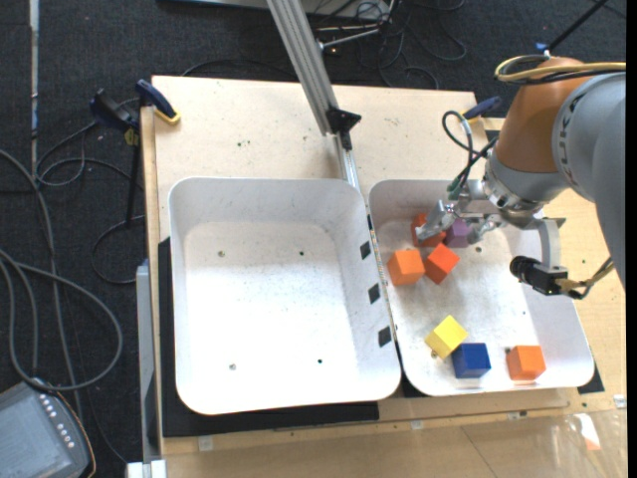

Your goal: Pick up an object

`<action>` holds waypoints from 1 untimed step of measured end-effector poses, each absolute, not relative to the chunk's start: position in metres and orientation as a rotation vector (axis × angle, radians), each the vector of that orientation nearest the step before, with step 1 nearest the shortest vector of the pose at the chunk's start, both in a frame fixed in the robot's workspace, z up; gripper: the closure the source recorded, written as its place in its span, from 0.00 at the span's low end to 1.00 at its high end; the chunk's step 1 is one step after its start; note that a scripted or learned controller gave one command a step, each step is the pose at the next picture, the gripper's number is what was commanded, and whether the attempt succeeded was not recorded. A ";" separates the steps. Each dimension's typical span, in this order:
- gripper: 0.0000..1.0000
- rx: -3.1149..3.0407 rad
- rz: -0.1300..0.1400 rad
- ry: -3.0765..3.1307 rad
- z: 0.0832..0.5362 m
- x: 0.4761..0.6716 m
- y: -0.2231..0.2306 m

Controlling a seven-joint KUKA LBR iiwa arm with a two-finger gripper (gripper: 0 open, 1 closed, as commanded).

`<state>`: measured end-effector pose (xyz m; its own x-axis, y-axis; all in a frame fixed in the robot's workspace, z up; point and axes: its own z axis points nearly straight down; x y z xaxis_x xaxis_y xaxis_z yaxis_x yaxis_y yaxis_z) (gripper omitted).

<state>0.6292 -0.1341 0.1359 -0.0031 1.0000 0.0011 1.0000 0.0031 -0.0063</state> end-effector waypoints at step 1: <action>0.00 -2.234 -0.016 -2.235 0.123 0.635 -0.136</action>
<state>0.6350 -0.1359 0.1227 -0.0005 1.0000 -0.0057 0.9998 0.0006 0.0197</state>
